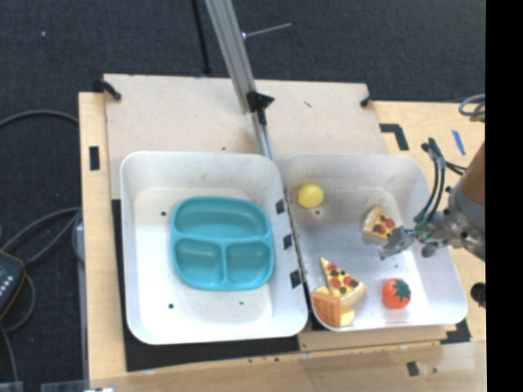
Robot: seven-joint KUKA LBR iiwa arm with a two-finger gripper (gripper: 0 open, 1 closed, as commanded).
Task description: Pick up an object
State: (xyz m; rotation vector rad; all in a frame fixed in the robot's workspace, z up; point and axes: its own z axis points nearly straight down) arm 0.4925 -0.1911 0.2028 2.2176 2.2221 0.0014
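Note:
In the right bin (425,178) lie a yellow ball (310,195), a small pizza slice (377,224), a larger pizza slice (337,287) and a red tomato-like toy (396,292). My gripper (407,248) reaches in from the right and hangs just right of and below the small pizza slice. It is open, one finger almost at that slice's lower edge, and nothing is between the fingers. The red toy sits below the gripper, apart from it.
The left bin (139,178) holds a blue divided tray (221,243). A slanted metal pole (237,55) runs from the top down to the seam between the bins. Cables trail from the wrist at the right edge.

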